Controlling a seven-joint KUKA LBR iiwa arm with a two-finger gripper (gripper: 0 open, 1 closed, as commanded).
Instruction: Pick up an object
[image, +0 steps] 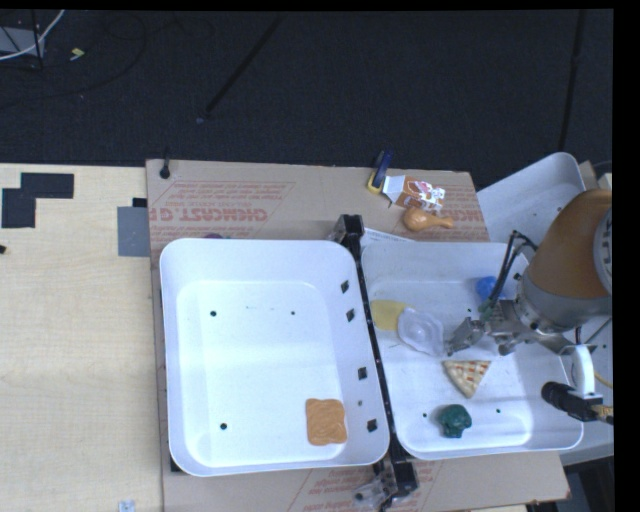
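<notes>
Left bin (200, 300) sits big and white on the table, touching the right bin (500, 425), our landmark. The arm (570, 265) reaches over that right bin. Its end effector (470, 338) hangs just above the triangular toast slice (467, 375) in the right bin; how far open, I cannot tell. Green lump (455, 420) near the right bin's front wall.

The arm (575, 262) covers part of the right bin (500, 440) and most of a blue thing (486, 288) behind it. The pincer (470, 337) is too small and dark to read. A clear thing (420, 330) beside it is too faint to identify.
</notes>
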